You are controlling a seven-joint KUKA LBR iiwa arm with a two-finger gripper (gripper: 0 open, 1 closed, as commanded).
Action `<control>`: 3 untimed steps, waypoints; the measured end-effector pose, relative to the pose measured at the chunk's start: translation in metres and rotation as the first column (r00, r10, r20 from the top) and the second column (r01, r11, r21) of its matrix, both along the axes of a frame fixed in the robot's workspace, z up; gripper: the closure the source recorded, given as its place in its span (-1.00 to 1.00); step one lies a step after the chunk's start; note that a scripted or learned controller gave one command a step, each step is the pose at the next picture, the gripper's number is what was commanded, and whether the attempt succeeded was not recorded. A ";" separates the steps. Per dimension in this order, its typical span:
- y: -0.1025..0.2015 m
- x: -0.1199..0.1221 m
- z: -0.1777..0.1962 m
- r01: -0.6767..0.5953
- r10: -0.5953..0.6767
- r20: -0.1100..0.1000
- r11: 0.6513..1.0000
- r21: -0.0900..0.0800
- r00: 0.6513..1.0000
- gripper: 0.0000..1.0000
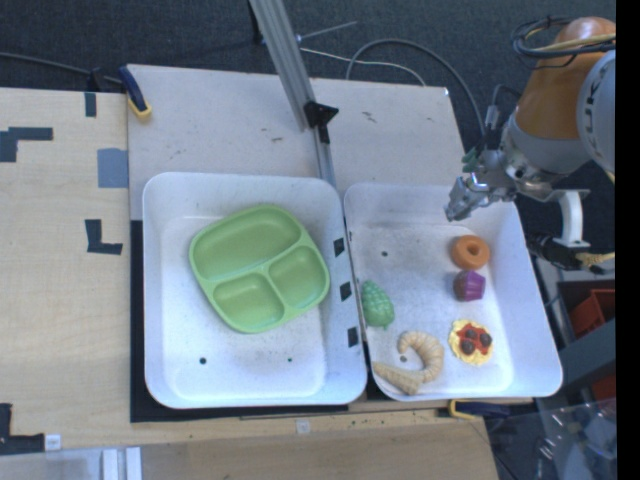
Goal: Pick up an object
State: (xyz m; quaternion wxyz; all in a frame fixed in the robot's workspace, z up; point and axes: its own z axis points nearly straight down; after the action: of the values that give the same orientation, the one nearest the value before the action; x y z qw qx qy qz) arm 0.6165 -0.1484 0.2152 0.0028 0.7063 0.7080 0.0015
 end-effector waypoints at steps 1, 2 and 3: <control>0.000 0.000 -0.001 0.001 -0.001 -0.007 1.000 0.002 1.000 1.00; 0.051 -0.015 -0.009 -0.003 0.003 -0.009 1.000 0.003 1.000 1.00; 0.092 -0.034 0.002 -0.003 0.003 -0.009 1.000 0.004 1.000 1.00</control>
State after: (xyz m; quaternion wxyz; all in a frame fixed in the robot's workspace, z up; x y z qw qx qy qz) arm 0.5820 -0.0564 0.2167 -0.0016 0.7053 0.7089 -0.0003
